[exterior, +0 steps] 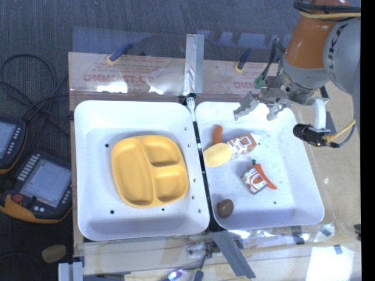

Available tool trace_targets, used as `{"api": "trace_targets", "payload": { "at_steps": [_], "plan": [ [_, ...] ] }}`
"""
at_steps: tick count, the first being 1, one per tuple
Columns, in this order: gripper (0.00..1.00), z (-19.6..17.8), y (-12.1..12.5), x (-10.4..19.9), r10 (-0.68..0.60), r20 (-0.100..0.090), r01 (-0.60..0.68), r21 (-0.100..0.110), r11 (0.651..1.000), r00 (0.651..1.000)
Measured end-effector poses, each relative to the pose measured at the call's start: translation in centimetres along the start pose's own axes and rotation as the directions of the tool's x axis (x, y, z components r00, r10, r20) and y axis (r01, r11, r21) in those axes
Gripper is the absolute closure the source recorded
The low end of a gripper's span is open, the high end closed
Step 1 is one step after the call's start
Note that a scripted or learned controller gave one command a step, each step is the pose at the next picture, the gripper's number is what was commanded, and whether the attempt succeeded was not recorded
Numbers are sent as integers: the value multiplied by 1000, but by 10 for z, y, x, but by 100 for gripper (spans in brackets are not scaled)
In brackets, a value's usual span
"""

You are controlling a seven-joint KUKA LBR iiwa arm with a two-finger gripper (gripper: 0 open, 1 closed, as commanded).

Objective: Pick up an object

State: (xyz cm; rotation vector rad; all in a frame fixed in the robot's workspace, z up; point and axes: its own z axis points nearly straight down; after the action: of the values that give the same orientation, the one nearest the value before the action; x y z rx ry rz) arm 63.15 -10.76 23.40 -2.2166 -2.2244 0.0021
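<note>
Two shallow white bins sit side by side on the bench, the left bin and the right bin meeting along a central divider. Nearest the viewer, a small brown rounded object rests close to the front wall of the right bin, near its left corner. Farther in, an orange-and-white packet lies flat on the bin floor, apart from the other items. Beyond it, a pale yellow rounded object lies against the divider side, touching a second orange-and-white wrapper on its right; a short orange-brown sausage-shaped object stands just behind the yellow one. Within the left bin, a yellow compartment tray with three sections occupies the centre of the floor. Above the far edge of the right bin hangs the gripper, its two fingers spread apart with nothing between them, clear of every object below. The grey arm with its orange band enters from the upper right. Behind the bins, blue-handled clamps hold a cardboard sheet.
</note>
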Motion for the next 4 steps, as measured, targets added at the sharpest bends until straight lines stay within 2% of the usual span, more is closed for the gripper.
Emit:
{"api": "trace_targets", "payload": {
  "at_steps": [1,2,3,4],
  "plan": [
    [0,110,-5,-25,-452,13,453,-18,892,892],
    [0,145,-3,-23,-258,4,258,-13,966,966],
    [0,146,40,-7,9,3,-9,-9,1000,1000],
    [0,144,-46,-3,-78,2,78,-9,997,997]
  ]
}}
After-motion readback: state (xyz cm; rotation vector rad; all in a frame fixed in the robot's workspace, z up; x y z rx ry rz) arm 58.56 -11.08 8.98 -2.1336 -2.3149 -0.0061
